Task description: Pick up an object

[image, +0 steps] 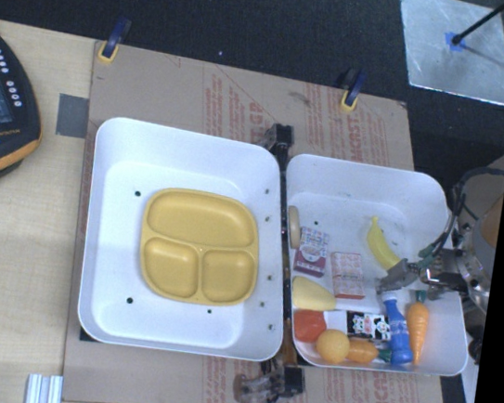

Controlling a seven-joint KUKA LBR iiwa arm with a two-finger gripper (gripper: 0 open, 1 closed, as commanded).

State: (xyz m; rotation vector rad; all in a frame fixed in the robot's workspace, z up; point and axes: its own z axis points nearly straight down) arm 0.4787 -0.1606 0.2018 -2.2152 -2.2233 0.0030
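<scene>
Banana (379, 244) lies just beside the pincer (397, 276), whose jaws stand wide with nothing between, so I'd straddle it squarely before closing

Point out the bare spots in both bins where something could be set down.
Left bin: bare white floor rings the yellow divided plate, widest along the near and left sides. Right bin: bare at the far end, beyond the banana. Its near half is crowded with the carrot, blue bottle and packets.
</scene>
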